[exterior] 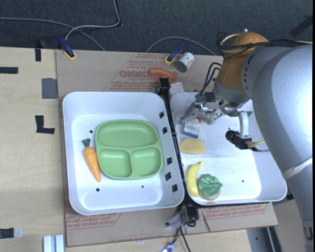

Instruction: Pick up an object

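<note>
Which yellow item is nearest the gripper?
The pale yellow oval lump, close to the gripper; the bright yellow curved banana lies farther toward the front.

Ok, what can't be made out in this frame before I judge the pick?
- Camera view: whether the gripper touches the small packet next to it. The spot where they meet is blurred and tiny.
- The packet's print is too small to read.
- The right bin's right side is covered by the arm.
- The pale round thing is mostly hidden by the green leafy piece lying on it.
</note>
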